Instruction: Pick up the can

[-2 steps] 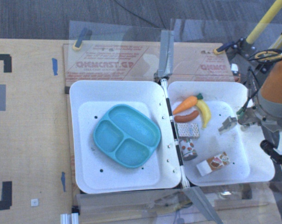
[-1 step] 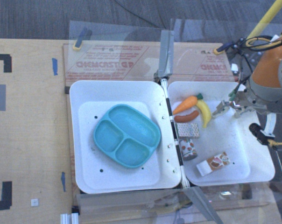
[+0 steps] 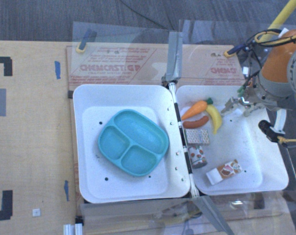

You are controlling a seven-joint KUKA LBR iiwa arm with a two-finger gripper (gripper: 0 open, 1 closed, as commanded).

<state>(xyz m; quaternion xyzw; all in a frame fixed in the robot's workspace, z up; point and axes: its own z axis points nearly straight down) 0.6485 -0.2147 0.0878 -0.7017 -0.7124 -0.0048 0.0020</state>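
Grey carpet lies behind a tan surface (image 3: pixel 35 146) that carries two white bins side by side. Left bin (image 3: pixel 89 180) holds a blue three-part plate (image 3: pixel 133 142). Right bin (image 3: pixel 270 175) holds the loose items, crowded along its left wall.

Can (image 3: pixel 198 156): small, lying on its side hard against the divider, red-and-white label up. A patterned box (image 3: pixel 197 137) sits just above it, nearly touching. A sausage (image 3: pixel 195 122), a carrot (image 3: pixel 194 109) and a banana (image 3: pixel 214 117) cluster further up. A carton (image 3: pixel 224 172) lies near, lower right of the can, apart from it.

Tool (image 3: pixel 241 105): hangs over the upper right part of the right bin, well apart from the can, holding nothing. Fingers look spread somewhat, metal tips pointing left; width is hard to judge at this angle.

Step in hand, as I read it: the approach, not yet over the target.

Notes for doing it well:
- Travel down-left across the bin, staying above the banana.
- The divider wall blocks one side of the can, so a finger is unlikely to fit between them. Better to set the fingers along the wall, one toward the box, one on the bare floor below.
- Gap to the box is tight; risk of catching the box too.
- A lying can may roll when nudged; descend straight, close slowly.
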